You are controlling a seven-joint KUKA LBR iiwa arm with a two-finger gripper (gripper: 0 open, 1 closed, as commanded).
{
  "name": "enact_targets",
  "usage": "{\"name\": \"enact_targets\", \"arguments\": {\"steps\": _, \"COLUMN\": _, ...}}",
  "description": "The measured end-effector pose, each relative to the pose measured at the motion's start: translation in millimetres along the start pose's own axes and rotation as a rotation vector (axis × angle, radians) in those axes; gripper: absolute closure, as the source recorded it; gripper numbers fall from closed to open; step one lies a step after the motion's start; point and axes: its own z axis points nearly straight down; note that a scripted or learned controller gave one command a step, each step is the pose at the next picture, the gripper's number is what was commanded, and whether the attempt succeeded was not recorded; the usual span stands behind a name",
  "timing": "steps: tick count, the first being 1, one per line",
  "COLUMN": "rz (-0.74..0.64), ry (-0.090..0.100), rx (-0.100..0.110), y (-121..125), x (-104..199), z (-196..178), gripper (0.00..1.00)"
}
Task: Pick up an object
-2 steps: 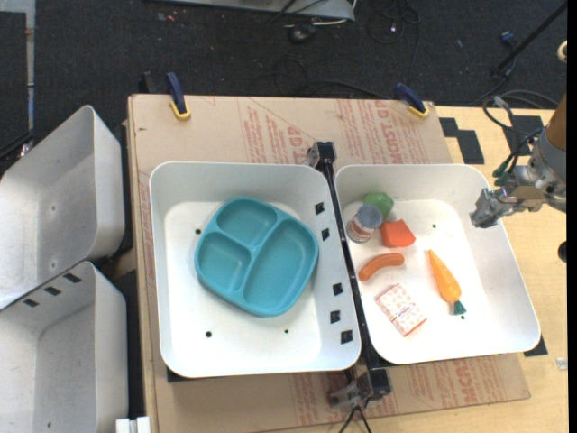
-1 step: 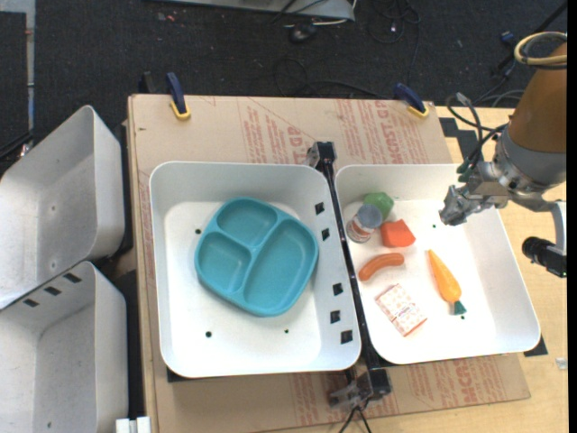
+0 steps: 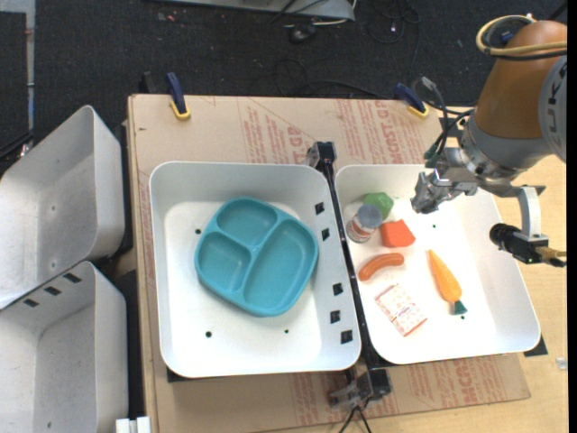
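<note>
Beside smooth teal plate (image 3: 259, 255), glossy orange carrot (image 3: 444, 279)

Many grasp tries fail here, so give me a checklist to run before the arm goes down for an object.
1. Objects within the right bin: ok.
2. Gripper over that bin: ok.
3. Gripper carrying nothing already: cannot tell.
4. Carrot lying apart from its neighbours: ok.
5. Orange block, green piece and can spaced for a clean grasp: not ok, crowded.
6. Sausage lying apart: ok.

the brown bench (image 3: 270, 129) holds two white bins side by side, the left bin (image 3: 176, 332) and the right bin (image 3: 505, 327).
</note>
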Motion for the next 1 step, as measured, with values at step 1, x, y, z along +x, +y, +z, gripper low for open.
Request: {"name": "enact_targets", "arguments": {"steps": 1, "rz": 0.000, "ry": 0.001, "rx": 0.005, "y": 7.4, "x": 54.9, "z": 10.7, "gripper": 1.00}}
